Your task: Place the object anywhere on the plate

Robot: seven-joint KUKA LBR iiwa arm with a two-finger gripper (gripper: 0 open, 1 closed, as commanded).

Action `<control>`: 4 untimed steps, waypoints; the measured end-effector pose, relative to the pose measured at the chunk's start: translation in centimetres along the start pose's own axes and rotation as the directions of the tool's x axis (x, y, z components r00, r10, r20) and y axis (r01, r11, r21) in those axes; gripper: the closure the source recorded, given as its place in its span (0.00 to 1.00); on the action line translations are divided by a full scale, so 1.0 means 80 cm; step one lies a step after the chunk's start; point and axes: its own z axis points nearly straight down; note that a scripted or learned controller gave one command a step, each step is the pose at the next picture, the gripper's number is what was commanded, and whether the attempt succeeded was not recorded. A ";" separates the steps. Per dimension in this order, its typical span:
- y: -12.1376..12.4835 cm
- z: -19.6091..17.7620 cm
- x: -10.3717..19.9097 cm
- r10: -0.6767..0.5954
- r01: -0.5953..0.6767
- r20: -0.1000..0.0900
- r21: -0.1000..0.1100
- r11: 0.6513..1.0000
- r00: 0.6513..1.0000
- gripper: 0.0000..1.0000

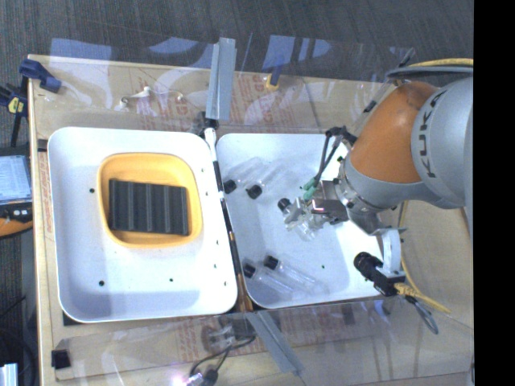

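A yellow plate (183, 170) with a dark ribbed centre lies in the left bin (72, 280). Several clear plastic tubes with black caps lie in the right bin (338, 284): one at the upper left (251, 172), one near the front (288, 278). My gripper (302, 215) hangs low over the middle of the right bin, just right of a black cap (284, 204). Clear, glinting material sits right at its tip, and I cannot make out whether that is a tube or part of the gripper.
The grey and orange arm (402, 147) covers the right bin's right side. A raised divider (219, 191) separates the two bins. A black fitting and cables (378, 276) hang near the right bin's front right corner.
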 end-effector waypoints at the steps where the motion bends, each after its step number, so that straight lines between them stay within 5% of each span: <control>1: 0.065 -0.011 0.066 -0.117 0.117 -0.001 0.001 0.993 0.993 1.00; 2: 0.115 -0.021 0.118 -0.316 0.316 0.000 -0.002 0.949 0.949 1.00; 3: 0.134 0.013 0.156 -0.462 0.462 -0.003 0.003 0.887 0.887 1.00; 4: 0.134 0.012 0.156 -0.462 0.462 -0.002 0.002 0.887 0.887 0.00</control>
